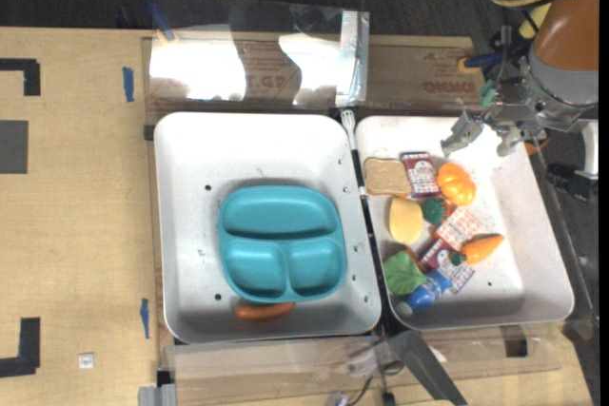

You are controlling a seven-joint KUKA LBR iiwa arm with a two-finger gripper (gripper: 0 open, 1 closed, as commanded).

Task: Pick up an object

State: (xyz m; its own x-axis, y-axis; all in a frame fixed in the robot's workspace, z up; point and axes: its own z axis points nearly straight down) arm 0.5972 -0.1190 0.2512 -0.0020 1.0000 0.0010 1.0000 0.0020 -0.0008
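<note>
Camera view: gripper (487, 135) hangs over the right bin's (542, 233) top-right corner, fingers spread open, nothing between them. Toys sit piled in that bin; nearest is the orange fruit (455, 183), just down-left of the fingertips, red packet (419, 173) beside it. Judgement: short move down-left, then descend. Fruit is round, so no axis to align.
</note>
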